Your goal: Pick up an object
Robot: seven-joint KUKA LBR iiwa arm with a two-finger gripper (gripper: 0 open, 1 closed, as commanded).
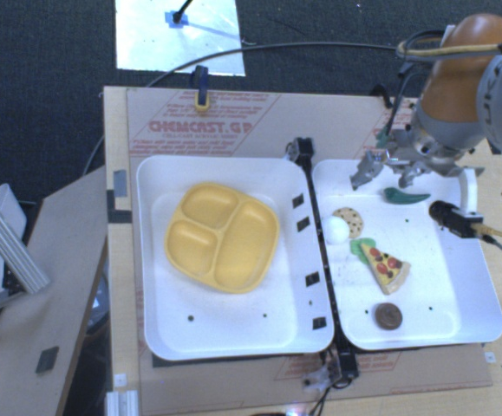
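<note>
Green piece (407, 196): small, curved, lying at the upper edge of the right bin (467, 293), just below the gripper (385, 173). Whether one fingertip touches it is not clear.

Jaws: spread wide, the two fingers well apart, nothing between them. The gripper sits low over the upper rim of the right bin. The arm (463, 76) enters from the upper right of the frame.

Other contents of the right bin:
- cookie (348, 217) and white ball (336, 229), touching, at the left wall
- pizza slice (384, 267) near the middle, tilted, with a green bit at its upper end; cannot tell if that bit is separate
- brown disc (388, 316) toward the lower edge

Left bin (224, 323): one yellow plate (222, 237) with three compartments, lying flat.

Surface: both bins rest on a printed cardboard sheet (233, 124). Black clips (311, 278) run along the seam between the bins. A blue clamp (200, 83) sits at the sheet's upper edge. Dark carpet (42, 76) lies behind, with a white panel (177, 24) at the upper left.

Cut off: a metal rail (8, 241) at the left edge of the frame.
</note>
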